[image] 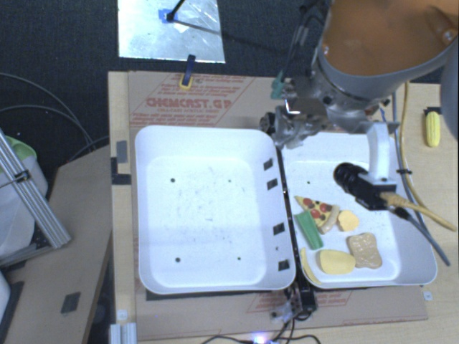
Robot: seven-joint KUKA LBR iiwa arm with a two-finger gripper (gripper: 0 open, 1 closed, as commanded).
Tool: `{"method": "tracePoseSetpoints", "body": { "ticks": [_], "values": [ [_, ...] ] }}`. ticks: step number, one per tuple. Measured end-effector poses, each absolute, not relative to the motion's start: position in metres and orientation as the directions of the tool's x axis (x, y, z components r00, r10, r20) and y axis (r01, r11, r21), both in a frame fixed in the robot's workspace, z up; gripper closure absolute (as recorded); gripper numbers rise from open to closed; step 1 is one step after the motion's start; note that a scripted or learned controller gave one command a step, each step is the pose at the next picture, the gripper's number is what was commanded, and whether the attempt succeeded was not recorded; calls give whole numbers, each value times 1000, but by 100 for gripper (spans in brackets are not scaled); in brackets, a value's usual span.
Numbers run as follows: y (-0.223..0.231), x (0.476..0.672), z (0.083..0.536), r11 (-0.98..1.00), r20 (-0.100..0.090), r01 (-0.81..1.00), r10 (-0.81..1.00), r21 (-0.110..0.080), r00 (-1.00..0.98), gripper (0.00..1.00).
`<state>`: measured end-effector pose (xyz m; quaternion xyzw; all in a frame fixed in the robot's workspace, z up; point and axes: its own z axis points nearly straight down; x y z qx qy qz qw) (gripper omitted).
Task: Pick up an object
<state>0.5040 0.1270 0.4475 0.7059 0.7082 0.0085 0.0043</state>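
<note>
Bench [86, 192] with two white bins [208, 130] | gripper [290, 124] hangs well beyond pizza slice [320, 211], open or closed: cannot tell | green strip [310, 229] just beside pizza slice | risk: crowded pieces, grasp may slip or drag neighbour

The shallow white right bin [320, 165] holds, at its near end, a triangular toy pizza slice [320, 211], flat green strip [310, 229], small yellow disc [348, 221], tan slab [365, 250], perhaps bread, and yellow oval lump [336, 262]. The gripper [286, 135] hangs over its far-left corner.
</note>
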Motion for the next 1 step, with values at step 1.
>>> {"method": "tracePoseSetpoints", "body": {
  "ticks": [1],
  "values": [
    [107,566,325,-2,-2,1000,1000,-3,2,100]
  ]
}}
